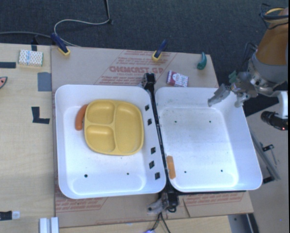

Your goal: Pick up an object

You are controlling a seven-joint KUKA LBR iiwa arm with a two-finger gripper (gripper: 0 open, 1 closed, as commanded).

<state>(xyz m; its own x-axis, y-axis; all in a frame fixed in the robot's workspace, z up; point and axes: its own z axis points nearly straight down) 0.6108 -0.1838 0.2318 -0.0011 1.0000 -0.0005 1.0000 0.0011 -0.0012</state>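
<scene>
Two white bins sit side by side on the counter (19,130). One yellow divided plate (113,127) nearly covers an orange sausage (79,118) in the left bin (106,186); another sausage (170,166) lies against the right bin's (208,144) left wall. Whether the end effector (217,98) over its far right corner is open or closed, I cannot tell.

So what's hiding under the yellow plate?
An orange sausage-shaped thing pokes out beside the yellow plate at its left edge, in the left bin. Whether part of it goes underneath, or anything else lies there, can't be seen: the plate covers that spot.
</scene>
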